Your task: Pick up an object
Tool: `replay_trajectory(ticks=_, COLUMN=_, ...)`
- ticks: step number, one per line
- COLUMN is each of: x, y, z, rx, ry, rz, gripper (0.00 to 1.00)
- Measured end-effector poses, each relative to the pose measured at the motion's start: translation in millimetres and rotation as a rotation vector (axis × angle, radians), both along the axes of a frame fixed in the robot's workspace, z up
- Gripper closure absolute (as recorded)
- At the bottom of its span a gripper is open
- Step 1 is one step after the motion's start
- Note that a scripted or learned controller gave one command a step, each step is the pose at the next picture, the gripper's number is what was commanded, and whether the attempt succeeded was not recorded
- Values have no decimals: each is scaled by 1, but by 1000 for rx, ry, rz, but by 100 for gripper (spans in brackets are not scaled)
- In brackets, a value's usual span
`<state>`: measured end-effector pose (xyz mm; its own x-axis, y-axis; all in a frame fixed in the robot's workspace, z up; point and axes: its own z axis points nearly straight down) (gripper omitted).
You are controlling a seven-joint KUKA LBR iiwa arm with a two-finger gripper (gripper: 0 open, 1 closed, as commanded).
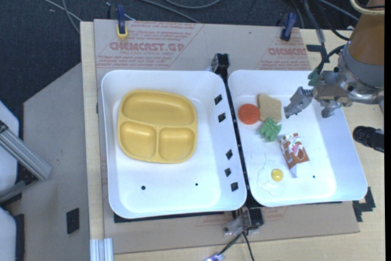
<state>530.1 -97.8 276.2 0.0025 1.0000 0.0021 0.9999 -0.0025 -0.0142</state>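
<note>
In the right bin lie a red tomato, a tan bread slice, a green leafy piece, a red and white snack packet and a fried egg. My gripper hangs over the upper right part of this bin, just right of the bread slice. Its fingers stand apart and open, with nothing between them. The grey wrist and the orange band sit above it at the right edge.
The left bin holds a yellow divided plate. A black divider with clips runs between the two bins. Cables and blue clamps lie at the back of the board.
</note>
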Motion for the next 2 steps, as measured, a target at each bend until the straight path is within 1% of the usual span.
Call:
replay_trajectory(ticks=1, x=2, y=0, z=6, rx=-1, ry=-13, rz=2, gripper=0)
replay_trajectory(ticks=2, x=5, y=1, z=-36, rx=0, ry=-8, rz=2, gripper=0)
